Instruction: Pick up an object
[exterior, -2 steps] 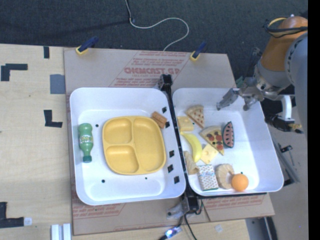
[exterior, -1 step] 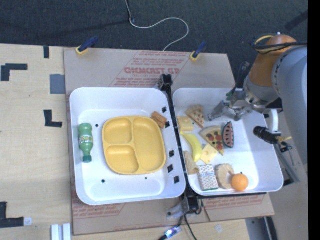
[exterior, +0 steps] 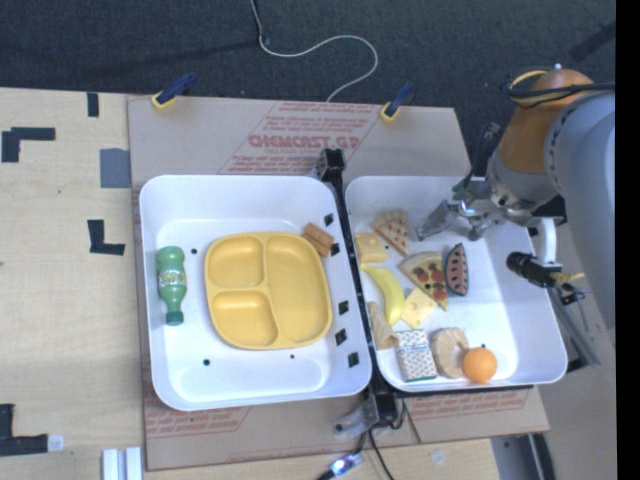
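Note:
My gripper (exterior: 447, 231) hangs over the back of the right bin (exterior: 535, 353), fingers spread open with nothing between them. Just in front of it lies a watermelon slice (exterior: 457, 268), beside a pizza slice (exterior: 428, 276). To its left are a waffle piece (exterior: 393, 230) and a banana (exterior: 388, 293). An orange (exterior: 480, 365), a bagel (exterior: 447, 345) and a small carton (exterior: 415, 356) sit at the front of that bin.
The left bin (exterior: 180, 198) holds a yellow divided plate (exterior: 268, 290), a green bottle (exterior: 171, 283) along its left wall and a brown piece (exterior: 319, 238) near the divider. The arm (exterior: 560, 138) fills the right edge.

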Controlling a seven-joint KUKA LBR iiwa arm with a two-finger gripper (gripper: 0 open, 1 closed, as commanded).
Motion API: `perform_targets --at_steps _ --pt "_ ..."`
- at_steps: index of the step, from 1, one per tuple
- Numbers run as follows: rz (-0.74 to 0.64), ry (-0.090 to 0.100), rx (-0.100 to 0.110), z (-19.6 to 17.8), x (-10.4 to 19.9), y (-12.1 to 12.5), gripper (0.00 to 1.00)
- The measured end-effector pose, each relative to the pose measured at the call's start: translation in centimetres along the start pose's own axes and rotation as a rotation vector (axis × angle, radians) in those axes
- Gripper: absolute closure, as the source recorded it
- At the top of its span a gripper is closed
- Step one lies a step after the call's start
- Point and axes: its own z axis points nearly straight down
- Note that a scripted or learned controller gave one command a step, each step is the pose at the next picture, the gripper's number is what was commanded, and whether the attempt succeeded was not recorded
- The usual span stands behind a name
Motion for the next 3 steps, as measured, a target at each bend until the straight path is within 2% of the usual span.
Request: perform_targets --at_steps 1,3 --pt "-0.002 -0.002 -0.001 -1.1 0.0 0.1 1.0" --pt "0.0 0.0 -0.005 -11.9 0.1 -1.0 1.0"
